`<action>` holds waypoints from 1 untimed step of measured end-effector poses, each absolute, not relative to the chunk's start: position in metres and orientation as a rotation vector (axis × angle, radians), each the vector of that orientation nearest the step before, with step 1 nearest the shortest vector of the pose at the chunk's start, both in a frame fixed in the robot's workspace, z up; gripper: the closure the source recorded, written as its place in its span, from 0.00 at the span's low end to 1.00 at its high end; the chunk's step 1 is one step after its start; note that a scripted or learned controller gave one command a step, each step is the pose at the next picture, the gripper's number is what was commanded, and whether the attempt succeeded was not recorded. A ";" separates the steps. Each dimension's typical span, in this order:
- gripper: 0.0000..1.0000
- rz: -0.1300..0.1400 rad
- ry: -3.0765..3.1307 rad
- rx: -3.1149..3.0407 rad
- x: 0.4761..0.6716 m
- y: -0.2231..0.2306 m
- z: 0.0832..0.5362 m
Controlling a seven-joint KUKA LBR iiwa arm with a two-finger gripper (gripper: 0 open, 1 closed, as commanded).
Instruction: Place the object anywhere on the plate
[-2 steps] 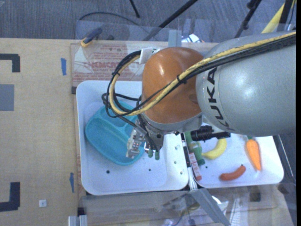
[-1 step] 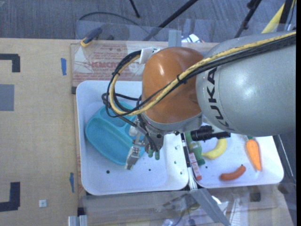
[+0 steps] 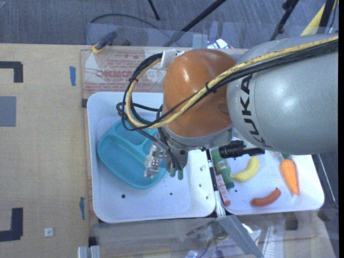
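My claw (image 3: 161,164) hangs over the left white bin (image 3: 107,200), right at the near edge of the blue plate (image 3: 124,156). My big orange band and grey arm cover much of the view. I cannot tell how my claw is set, because it is small and dark from up here. I see nothing held in it.

The blue plate lies in the left bin, with its dividers facing up. In the right white bin (image 3: 314,198) there is a yellow banana (image 3: 248,169), an orange carrot (image 3: 290,176) and a red sausage (image 3: 265,198). A green thing (image 3: 223,171) lies near the wall between the two bins. Both bins sit on the tabletop (image 3: 40,144).
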State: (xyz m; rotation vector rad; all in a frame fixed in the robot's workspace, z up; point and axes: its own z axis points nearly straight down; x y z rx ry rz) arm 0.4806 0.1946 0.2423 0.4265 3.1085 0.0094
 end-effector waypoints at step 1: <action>1.00 0.002 3.113 0.411 0.480 0.171 0.201</action>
